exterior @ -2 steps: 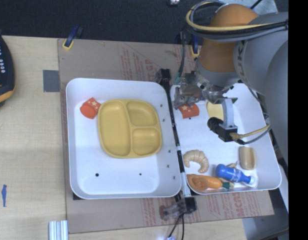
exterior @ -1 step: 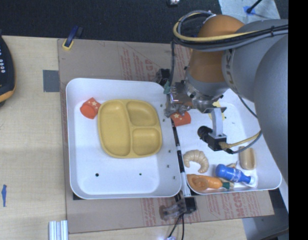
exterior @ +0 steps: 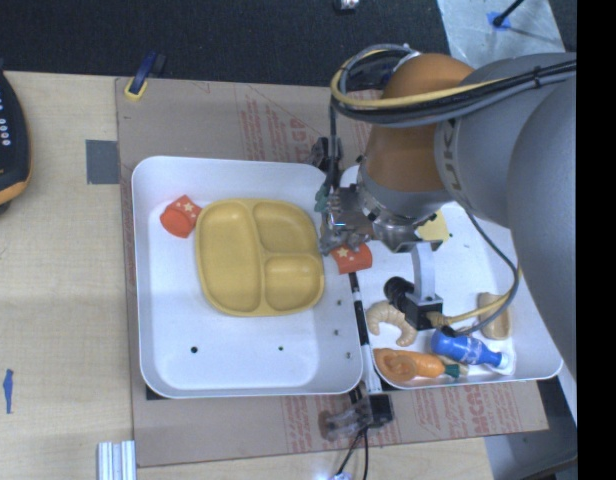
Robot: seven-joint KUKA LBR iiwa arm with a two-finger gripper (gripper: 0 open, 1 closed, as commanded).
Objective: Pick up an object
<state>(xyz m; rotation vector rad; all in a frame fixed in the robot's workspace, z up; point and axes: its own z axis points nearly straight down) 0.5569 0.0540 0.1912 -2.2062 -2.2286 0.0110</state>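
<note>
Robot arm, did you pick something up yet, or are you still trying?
Done: the arm has reached in, and its end effector is over the divider between the bins. In hand: an orange-red block sits right under it, but whether it is gripped cannot be seen. Left: lifting something clear. The yellow tray, red toy, croissant and blue bottle lie in the bins.

We see a light wooden bench [exterior: 58,298] with a brown cardboard sheet [exterior: 238,118] on it, and a dark floor [exterior: 188,13] behind the bench.
</note>
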